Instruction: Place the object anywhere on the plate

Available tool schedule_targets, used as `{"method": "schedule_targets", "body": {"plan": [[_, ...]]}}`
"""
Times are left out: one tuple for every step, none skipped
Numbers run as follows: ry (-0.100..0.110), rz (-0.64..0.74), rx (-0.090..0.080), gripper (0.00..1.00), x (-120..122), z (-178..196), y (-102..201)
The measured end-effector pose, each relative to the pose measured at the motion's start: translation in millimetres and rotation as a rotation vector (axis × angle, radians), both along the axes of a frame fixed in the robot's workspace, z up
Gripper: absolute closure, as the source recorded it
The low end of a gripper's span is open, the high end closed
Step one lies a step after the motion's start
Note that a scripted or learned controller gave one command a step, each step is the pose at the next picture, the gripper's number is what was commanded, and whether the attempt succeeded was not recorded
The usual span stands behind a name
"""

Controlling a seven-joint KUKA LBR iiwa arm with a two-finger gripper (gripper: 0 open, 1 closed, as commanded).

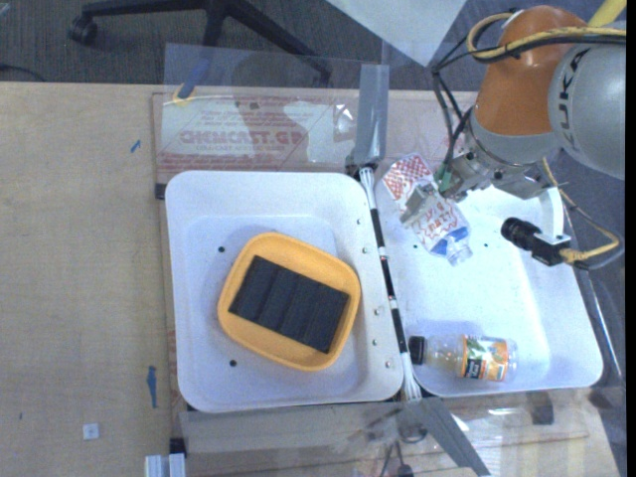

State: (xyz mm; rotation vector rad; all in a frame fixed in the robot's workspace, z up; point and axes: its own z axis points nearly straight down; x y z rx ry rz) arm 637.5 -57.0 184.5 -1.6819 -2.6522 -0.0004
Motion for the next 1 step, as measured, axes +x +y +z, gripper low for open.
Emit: {"method": "schedule_targets", "body": {"plan": [[-0.005, 0.193, -0.002, 1.00, -3.6, 52.0, 64.2]]}}
